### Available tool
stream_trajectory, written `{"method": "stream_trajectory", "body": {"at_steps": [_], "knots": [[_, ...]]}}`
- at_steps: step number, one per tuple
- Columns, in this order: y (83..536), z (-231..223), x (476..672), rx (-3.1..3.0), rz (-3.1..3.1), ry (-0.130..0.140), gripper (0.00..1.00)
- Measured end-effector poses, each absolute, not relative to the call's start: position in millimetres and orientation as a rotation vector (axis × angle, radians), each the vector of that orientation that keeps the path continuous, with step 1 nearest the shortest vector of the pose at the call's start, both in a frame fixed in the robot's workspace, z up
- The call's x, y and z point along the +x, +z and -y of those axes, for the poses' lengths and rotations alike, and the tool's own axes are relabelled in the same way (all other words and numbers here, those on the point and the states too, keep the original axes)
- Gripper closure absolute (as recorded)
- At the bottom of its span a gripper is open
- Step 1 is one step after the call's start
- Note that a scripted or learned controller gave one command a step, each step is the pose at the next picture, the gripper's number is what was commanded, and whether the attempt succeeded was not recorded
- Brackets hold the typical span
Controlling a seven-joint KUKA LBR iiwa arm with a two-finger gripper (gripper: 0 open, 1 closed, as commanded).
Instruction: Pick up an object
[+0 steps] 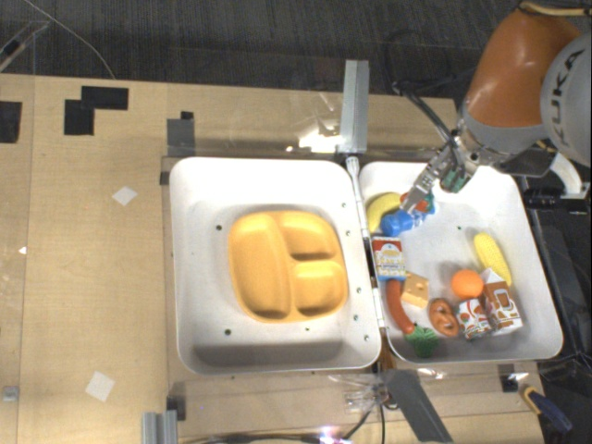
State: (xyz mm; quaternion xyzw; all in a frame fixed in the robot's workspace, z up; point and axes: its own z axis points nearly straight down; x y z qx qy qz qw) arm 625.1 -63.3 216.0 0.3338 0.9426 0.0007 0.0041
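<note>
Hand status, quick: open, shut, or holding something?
Hand: low in the right bin, right above the blue toy; grip state cannot be told from this view.

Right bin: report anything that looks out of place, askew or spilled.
Nothing looks spilled or damaged. The toy food in the right bin lies in a loose jumble along its left and lower sides, several pieces tilted or overlapping. The gripper hangs over the blue object beside the yellow piece.
</note>
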Motion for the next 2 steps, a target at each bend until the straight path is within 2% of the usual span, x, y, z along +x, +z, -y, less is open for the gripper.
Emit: {"method": "stream_trajectory", "body": {"at_steps": [1,2], "knots": [[225,62,626.4,1.034,-2.955,0.002,1.00],[250,128,630.4,1.365,-2.826,0.000,1.00]]}}
